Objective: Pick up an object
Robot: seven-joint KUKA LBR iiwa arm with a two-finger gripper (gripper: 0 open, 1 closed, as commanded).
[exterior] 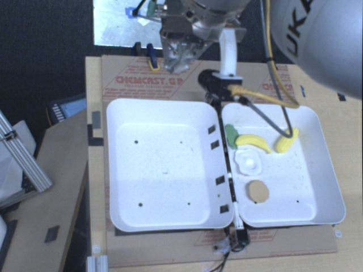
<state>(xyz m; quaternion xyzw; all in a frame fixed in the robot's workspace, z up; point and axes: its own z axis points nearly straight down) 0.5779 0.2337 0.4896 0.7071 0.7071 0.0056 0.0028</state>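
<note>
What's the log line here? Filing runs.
pincer: above bench, behind bins | right bin: bananas, egg, cookie

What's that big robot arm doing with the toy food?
The grey arm is trying to pick something up. Right now its gripper hangs above the back edge of the bench, away from the toys. In the right bin lie two bananas, a green piece, a white egg-like piece and a brown round cookie.

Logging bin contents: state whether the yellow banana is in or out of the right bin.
In. The banana lies on the floor of the right bin, near the left wall, beside a green piece and above a white item.
</note>
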